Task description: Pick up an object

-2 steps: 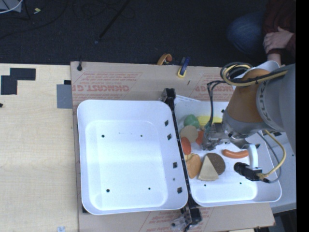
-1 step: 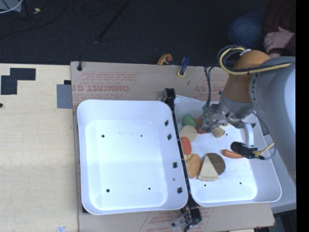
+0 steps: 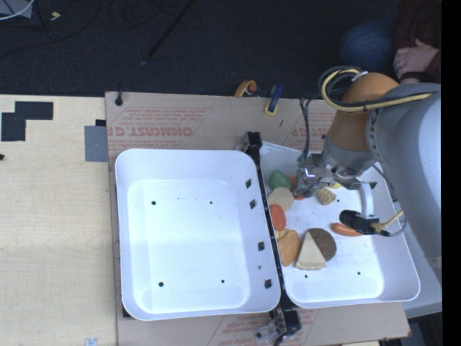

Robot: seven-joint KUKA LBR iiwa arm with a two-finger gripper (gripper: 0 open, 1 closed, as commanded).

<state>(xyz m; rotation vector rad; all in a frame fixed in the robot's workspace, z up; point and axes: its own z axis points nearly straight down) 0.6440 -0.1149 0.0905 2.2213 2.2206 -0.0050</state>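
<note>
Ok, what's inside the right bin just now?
In the right bin, leftward: green piece, cream piece, orange piece, tan wedge, brown slice. The arm covers its far right corner.

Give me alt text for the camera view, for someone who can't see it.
The hand hangs over the far end of the right bin, next to a green piece; a tan wedge and an orange piece lie nearer the camera. The left bin sits alongside.

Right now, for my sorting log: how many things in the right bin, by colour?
Green: 1, rounded green lump
Cream: 2, round cream piece, brown-edged cream wedge
Red: 1, red chunk
Orange: 2, orange lump, thin orange strip
Yellow: 1, small yellow block
Total: 7
</note>
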